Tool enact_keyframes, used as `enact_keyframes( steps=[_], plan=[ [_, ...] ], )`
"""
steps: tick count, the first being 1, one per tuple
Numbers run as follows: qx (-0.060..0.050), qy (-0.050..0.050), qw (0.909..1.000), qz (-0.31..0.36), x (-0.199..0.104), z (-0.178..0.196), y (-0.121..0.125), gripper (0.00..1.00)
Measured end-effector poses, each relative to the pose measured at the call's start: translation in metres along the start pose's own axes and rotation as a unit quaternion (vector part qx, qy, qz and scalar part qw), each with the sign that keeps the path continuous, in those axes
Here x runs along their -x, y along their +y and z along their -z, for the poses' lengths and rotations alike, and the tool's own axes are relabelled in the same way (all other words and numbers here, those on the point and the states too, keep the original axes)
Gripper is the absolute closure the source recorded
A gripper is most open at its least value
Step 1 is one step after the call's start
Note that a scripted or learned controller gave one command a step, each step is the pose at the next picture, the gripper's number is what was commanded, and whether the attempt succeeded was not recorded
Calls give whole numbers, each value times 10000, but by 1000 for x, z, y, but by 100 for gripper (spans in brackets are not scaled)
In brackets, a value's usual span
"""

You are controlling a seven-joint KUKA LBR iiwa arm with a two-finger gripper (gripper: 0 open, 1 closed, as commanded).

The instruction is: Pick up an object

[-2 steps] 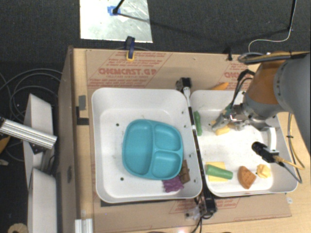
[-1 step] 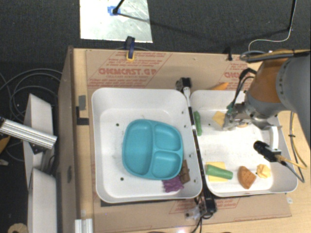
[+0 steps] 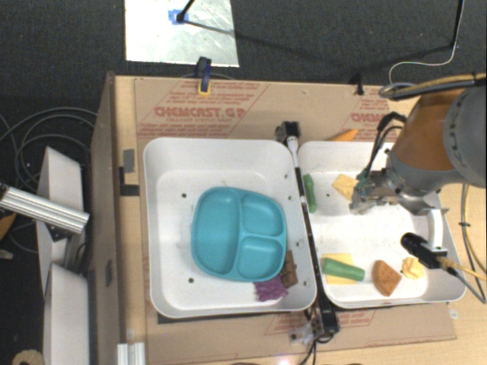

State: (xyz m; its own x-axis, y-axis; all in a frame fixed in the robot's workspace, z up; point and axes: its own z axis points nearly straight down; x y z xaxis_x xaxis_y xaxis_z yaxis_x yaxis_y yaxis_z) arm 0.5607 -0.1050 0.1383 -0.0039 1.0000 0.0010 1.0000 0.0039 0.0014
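**A:** How many bins, and what is in each?

**B:** Two shallow white bins, smooth plastic with rounded corners. The left bin (image 3: 175, 204) holds three things. In the middle is one teal plate (image 3: 240, 234), glossy and round-cornered, moulded into three compartments, and nothing lies in any of them. At the bin's 5 o'clock is one crumpled purple scrap (image 3: 268, 289). Just at the scrap's 2 o'clock is one dark brown piece (image 3: 290, 271), against the plate's edge.

**A:** And the right bin (image 3: 380, 238)?

**B:** Five loose things. One green cylinder (image 3: 308, 192) lies along the wall at 9 o'clock. One pale yellow wedge (image 3: 344, 185) is at 11. One yellow-and-green block (image 3: 342, 268) is at 7. One orange-brown lump (image 3: 386, 277), rough-looking, is at 6. One small yellow piece (image 3: 412, 267) is at 5.

**A:** Anything outside the bins?

**B:** One orange piece (image 3: 345, 135), tapered, lies on the printed cardboard (image 3: 228, 109) at the right bin's 12 o'clock.

**A:** Where is the gripper?

**B:** The gripper (image 3: 361, 200) is down in the right bin, just at the yellow wedge's 4 o'clock. I cannot tell how wide it stands or whether it has hold of anything.
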Motion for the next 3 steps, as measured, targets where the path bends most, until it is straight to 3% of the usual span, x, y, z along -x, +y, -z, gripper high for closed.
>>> enact_keyframes(
  steps=[1, 2, 3],
  plan=[
    [0, -3, 10000, -7, 1, -2, 1, 0],
    [47, -24, 10000, 11, 39, -52, 85, 0],
    [95, -42, 9999, 23, 40, -35, 86, 100]
  ],
)
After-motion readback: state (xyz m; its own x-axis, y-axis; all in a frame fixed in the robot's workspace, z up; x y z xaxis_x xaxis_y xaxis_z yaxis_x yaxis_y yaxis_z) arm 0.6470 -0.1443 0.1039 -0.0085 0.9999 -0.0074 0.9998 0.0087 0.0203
